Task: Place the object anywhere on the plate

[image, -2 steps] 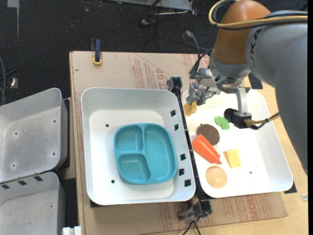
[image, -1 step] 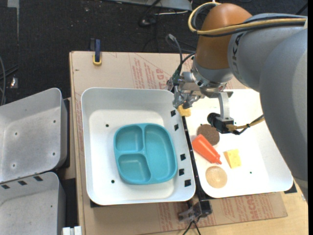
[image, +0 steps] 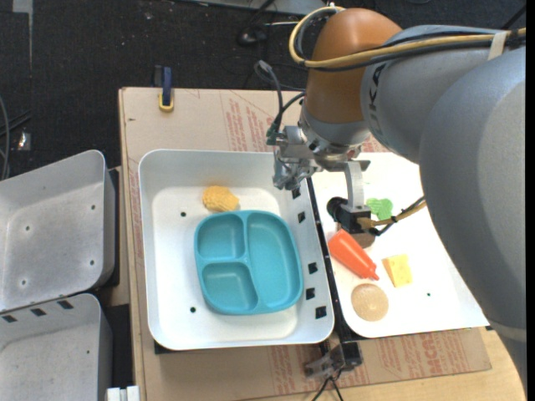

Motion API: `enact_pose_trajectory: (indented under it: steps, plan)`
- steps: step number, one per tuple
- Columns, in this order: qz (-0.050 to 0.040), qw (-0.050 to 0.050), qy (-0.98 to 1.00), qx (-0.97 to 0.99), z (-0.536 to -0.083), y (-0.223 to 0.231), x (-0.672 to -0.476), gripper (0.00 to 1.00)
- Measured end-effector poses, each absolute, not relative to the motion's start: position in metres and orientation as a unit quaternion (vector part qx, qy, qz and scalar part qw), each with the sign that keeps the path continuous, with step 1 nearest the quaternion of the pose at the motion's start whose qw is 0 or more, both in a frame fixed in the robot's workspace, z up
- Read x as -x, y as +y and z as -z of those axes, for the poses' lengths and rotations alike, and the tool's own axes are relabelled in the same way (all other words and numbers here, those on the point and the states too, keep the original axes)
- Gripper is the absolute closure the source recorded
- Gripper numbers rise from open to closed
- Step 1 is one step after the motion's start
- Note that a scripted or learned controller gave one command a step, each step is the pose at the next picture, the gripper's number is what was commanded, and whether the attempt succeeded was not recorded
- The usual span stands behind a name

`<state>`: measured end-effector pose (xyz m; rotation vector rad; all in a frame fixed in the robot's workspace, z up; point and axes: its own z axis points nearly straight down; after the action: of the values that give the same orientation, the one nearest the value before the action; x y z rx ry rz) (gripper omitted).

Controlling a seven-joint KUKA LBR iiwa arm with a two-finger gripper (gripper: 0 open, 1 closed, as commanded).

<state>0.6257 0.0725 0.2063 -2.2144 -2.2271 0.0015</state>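
The tool (image: 291, 174) hangs over the far right corner of the left bin (image: 165, 266); whether it is open or closed I cannot tell; the yellow lump (image: 220, 197), likely the object, lies to its left, just beside the far rim of the teal plate (image: 267, 253); the move probably runs leftward.

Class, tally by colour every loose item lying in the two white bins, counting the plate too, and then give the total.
Yellow: 2 (crinkled lump, wedge)
Orange: 1 (cone-shaped piece)
Green: 1 (small piece)
Tan: 1 (round disc)
Teal: 1 (divided plate)
Total: 6
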Motion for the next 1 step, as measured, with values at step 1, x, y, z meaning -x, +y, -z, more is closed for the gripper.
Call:
enact_pose_trajectory:
  steps: [1]
  plan:
    - [-0.0001,0.001,-0.71,0.704,-0.216,0.1195,-0.6078,1.0]
